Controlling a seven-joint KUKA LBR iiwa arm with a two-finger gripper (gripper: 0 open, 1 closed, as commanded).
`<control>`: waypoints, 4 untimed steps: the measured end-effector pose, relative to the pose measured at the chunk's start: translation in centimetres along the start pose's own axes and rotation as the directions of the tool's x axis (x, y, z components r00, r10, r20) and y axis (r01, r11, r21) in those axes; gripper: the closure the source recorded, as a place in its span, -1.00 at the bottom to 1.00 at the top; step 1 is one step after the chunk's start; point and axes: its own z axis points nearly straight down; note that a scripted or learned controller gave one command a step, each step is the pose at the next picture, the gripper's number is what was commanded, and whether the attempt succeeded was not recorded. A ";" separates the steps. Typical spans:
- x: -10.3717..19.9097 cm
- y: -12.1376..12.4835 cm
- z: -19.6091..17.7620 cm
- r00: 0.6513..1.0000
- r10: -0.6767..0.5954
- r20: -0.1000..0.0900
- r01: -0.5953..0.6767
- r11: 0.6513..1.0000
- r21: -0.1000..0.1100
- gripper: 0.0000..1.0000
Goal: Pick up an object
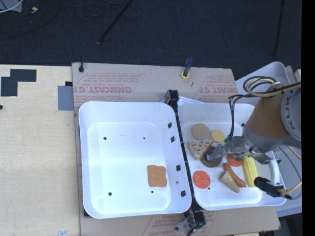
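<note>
While the arm [268,119] is reaching in over the right bin [204,113], the jaws [222,150] are sitting low among the toy foods near that bin's middle; whether they are released or clenched cannot be told, and nothing is seen between them. A dark brown round piece [212,160] is lying directly under and touching the jaws. Just left of it, a waffle piece [199,148] is resting, and beyond that toward the bin's far wall a tan disc [200,131] and a small yellow disc [217,135] are lying side by side. Nearer the bin's front wall, an orange-red slice [201,179] is lying flat. Right of the brown piece, a red piece [234,160], a sausage [234,175], a beige wedge [229,181] and a corn cob [250,170] are crowding together. Across the divider, the left bin [98,117] is holding a toast-coloured slice [157,176] toward its front right corner. Both bins are resting on a cardboard sheet [125,82] on the table [34,156].
</note>
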 end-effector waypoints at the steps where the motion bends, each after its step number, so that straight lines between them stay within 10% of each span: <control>1: -3.8 -3.0 -0.9 1.000 -0.013 -0.016 0.013 1.000 -0.009 -1.00; 2: -4.1 -3.1 -1.8 1.000 -0.007 -0.007 0.007 1.000 -0.009 1.00; 3: -0.6 0.9 -2.6 1.000 -0.009 -0.001 0.009 1.000 0.002 1.00; 4: -5.7 0.8 -18.2 1.000 -0.002 0.007 0.002 1.000 -0.011 1.00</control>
